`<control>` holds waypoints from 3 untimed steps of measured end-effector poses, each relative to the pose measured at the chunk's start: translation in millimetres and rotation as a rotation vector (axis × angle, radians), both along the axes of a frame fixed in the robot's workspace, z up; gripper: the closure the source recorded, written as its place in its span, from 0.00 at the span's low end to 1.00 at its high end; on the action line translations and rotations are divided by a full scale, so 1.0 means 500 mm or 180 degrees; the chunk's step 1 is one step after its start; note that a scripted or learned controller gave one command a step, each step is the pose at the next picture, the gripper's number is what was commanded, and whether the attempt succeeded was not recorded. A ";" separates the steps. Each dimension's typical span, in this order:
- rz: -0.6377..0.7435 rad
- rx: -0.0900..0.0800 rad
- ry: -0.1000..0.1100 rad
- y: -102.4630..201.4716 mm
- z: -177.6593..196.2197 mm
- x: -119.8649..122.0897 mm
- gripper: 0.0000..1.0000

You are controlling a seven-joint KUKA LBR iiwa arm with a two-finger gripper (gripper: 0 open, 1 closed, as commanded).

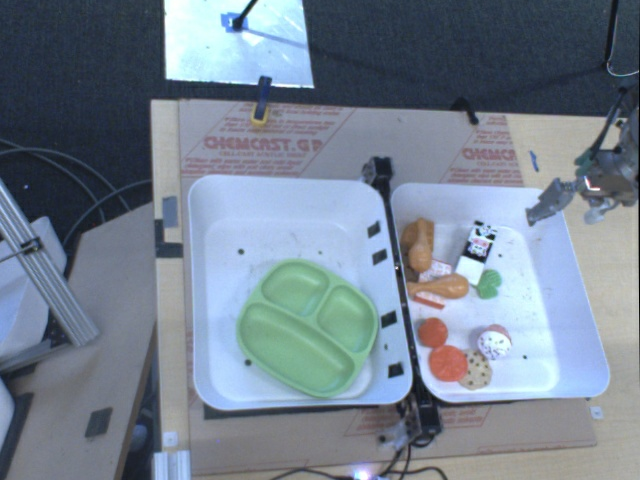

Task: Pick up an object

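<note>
A cluster of small toy foods is seen gathered in the left half of the right-hand white bin (560, 268): a black-and-white carton (477, 246) lies near the middle, with a green piece (488, 283) just below it, tan bread-like pieces (418, 243) to its left against the dividing wall, and an orange carrot-shaped item (440, 289) beneath those. Nearer the front wall, a small red round piece (432, 332), a larger red-orange disc (449, 364), a speckled cookie (477, 371) and a pink-and-white cupcake-like piece (494, 342) are grouped closely together. The gripper (549, 204) is held over the bin's upper right corner, well apart from all of these items; nothing is seen between its fingers, and whether they are spread or closed cannot be told from this angle. The left-hand white bin (215, 228) is occupied by a pale green divided tray (308, 326), set toward its front. Both bins are seated on a brown sheet of printed cardboard (300, 138) laid across a light wooden bench (165, 168). Dark carpeted floor (80, 48) is shown beyond, where a shiny metal plate (238, 28) is placed behind the bench, and cables and an angled aluminium rail (45, 268) are visible at the left.
</note>
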State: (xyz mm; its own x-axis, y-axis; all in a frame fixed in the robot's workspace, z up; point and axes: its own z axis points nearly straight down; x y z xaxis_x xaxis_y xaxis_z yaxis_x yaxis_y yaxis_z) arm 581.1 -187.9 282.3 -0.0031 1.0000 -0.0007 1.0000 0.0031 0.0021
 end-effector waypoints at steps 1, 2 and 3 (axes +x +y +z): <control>0.0014 0.0017 0.0033 0.095 -0.195 -0.056 0.00; -0.0003 0.0015 0.0028 0.179 -0.252 -0.196 0.00; -0.0019 0.0001 0.0020 0.089 -0.379 -0.192 0.00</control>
State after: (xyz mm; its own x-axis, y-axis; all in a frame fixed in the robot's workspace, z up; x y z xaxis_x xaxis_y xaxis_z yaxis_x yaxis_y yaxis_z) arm 485.0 -143.5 92.6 0.0030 1.0000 -0.0004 1.0000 -0.0030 -0.0042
